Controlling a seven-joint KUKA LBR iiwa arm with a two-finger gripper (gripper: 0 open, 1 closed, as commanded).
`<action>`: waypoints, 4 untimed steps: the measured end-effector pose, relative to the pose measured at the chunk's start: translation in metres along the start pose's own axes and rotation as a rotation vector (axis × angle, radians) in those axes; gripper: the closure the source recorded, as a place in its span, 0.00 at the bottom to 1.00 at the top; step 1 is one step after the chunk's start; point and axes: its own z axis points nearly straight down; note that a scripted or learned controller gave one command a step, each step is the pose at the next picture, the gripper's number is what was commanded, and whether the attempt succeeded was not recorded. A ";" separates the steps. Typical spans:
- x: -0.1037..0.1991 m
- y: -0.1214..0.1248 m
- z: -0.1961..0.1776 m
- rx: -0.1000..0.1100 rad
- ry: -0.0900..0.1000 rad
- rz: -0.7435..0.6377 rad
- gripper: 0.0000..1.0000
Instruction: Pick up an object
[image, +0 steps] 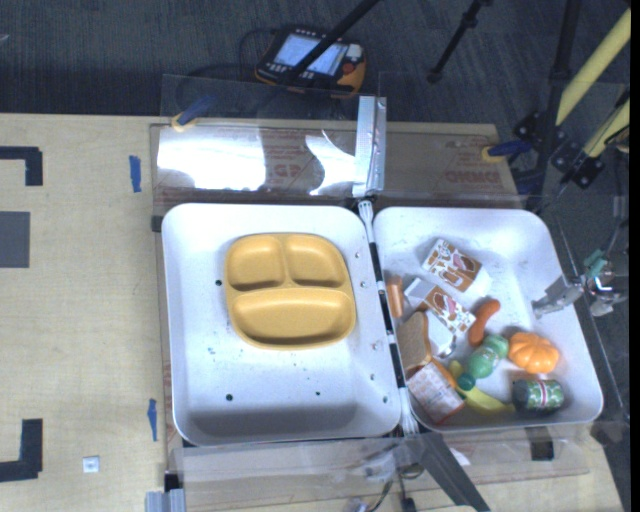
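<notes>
The right bin (520, 232) holds several toy food items, bunched in its near half. A small printed carton (451, 265) lies toward the middle, and a second carton (447, 308) sits just below it. An orange carrot (483, 318) leans next to an orange pumpkin (533, 351). A green can (537, 393) lies on its side at the near right. A green vegetable (484, 360), a yellow banana (487, 401), a brown bread slice (414, 340) and a red-and-white packet (434, 390) crowd the near left corner.
The left bin (190, 300) carries a yellow divided plate (290, 290). A grey metal piece (565, 293) juts over the right bin's right rim. A clear panel (260, 160) stands behind the bins, with a handheld controller (308, 60) beyond it.
</notes>
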 end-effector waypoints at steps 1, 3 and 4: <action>0.024 0.042 0.132 -0.020 -0.010 -0.039 0.00; 0.058 0.052 0.134 -0.041 -0.016 0.006 0.00; 0.059 0.054 0.125 -0.044 -0.016 0.006 1.00</action>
